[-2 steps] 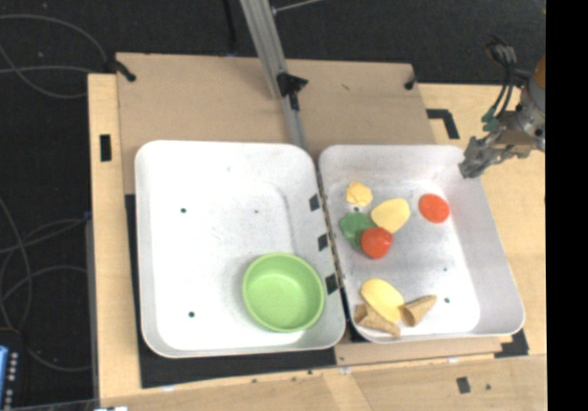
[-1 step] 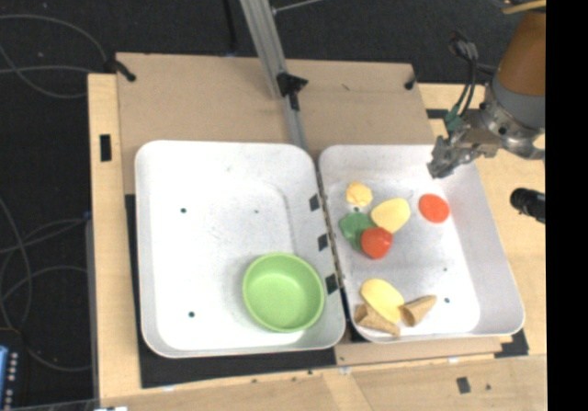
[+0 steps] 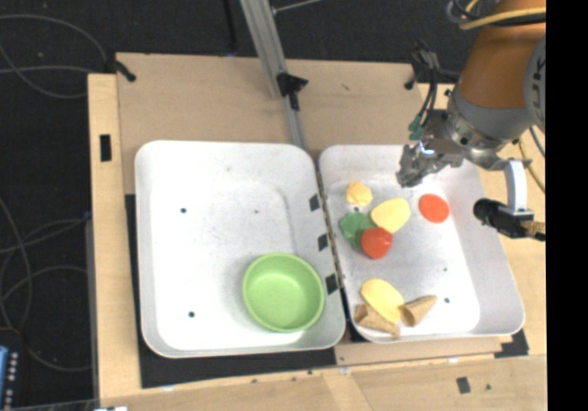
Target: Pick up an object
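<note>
The right bin (image 3: 464,303) holds several small objects. A pale yellow piece (image 3: 358,193) lies near its upper left, a larger yellow one (image 3: 391,213) beside it, and a green piece (image 3: 352,225) touches a red ball (image 3: 376,242). An orange-red disc (image 3: 434,208) lies further right. Near the front edge sit another yellow piece (image 3: 380,298) and two tan cones (image 3: 418,309). My gripper (image 3: 415,166) hangs over the bin's upper part, just above and left of the orange-red disc, pointing down. I see nothing between its fingers.
The left bin (image 3: 184,188) has a green bowl (image 3: 283,291) at its front right. A slanted metal post (image 3: 262,23) rises behind the bins. A black fitting (image 3: 501,214) sticks in at the right bin's right edge.
</note>
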`<state>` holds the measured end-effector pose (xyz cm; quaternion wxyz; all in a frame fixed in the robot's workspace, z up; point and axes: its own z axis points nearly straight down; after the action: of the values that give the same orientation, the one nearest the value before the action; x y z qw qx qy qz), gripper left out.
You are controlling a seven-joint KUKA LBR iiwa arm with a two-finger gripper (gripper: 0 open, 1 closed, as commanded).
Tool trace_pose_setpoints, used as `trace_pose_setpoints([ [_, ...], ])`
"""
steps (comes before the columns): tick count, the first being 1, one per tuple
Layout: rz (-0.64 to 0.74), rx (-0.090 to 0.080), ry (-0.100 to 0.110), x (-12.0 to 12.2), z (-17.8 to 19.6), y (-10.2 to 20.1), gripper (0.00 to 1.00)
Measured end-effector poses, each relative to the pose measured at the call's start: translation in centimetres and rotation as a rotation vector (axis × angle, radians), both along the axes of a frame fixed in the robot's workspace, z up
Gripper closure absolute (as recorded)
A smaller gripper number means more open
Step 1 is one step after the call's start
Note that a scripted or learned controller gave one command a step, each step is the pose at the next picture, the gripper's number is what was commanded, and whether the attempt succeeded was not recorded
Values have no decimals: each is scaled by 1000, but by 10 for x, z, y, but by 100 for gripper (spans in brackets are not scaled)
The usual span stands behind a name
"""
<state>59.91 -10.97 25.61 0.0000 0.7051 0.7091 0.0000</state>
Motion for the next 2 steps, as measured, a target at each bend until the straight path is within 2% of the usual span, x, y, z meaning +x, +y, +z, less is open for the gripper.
trace_pose_setpoints([
  [1, 2, 2, -1, -4, 7, 53, 100],
  [2, 0, 0, 1, -6, -9, 102, 100],
])
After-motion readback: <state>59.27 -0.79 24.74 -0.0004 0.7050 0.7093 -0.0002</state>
